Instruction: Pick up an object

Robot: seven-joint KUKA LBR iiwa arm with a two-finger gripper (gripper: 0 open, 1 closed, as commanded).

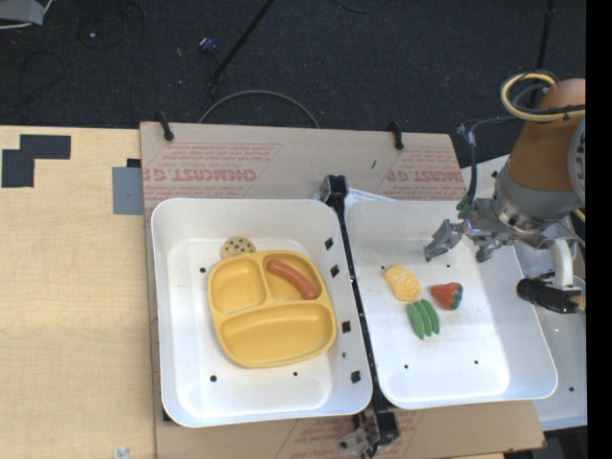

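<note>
Toy foods (422, 299) below spread pincer (469, 239)

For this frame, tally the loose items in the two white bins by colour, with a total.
Yellow: 2, the compartment plastic tray and the toy corn cob
Red: 2, the toy sausage in the tray and the small toy pepper
Green: 1, the toy pea pod bunch
Tan: 1, the round toy cookie
Total: 6

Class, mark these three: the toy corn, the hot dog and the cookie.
toy corn (403, 282), camera view, middle of the cob.
hot dog (293, 277), camera view, middle of the sausage.
cookie (237, 247), camera view, centre of its top.
</note>
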